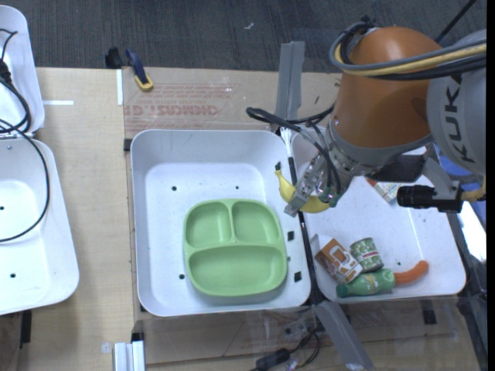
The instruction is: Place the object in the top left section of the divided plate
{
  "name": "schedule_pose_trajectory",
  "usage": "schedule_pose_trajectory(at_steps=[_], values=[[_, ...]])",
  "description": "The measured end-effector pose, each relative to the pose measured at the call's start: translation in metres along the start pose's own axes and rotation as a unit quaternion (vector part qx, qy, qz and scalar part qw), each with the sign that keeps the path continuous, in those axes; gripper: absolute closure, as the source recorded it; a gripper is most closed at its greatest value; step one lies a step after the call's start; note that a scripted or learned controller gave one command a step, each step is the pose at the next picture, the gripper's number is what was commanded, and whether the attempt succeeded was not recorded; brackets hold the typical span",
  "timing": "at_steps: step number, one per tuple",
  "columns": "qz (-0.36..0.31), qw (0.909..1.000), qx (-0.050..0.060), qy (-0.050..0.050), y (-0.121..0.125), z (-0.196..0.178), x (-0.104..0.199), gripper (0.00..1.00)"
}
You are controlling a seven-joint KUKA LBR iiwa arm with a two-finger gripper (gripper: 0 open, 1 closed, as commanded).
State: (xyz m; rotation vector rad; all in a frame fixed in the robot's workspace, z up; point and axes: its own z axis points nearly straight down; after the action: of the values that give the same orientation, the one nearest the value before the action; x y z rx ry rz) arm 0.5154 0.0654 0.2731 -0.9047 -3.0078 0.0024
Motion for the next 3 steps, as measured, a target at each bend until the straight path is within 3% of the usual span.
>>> schedule_pose_trajectory(at_steps=[1, 2, 3], values=[[0.002, 1.0000, -0.001, 0.000, 0.033, -0.008, -0.016, 1.00], [0.008, 1.0000, -0.001, -0.001, 0.076, 0.012, -0.038, 1.00], [-0.045, 0.9990, 0.000, 0.001, 0.005, 0.040, -0.023, 1.00]])
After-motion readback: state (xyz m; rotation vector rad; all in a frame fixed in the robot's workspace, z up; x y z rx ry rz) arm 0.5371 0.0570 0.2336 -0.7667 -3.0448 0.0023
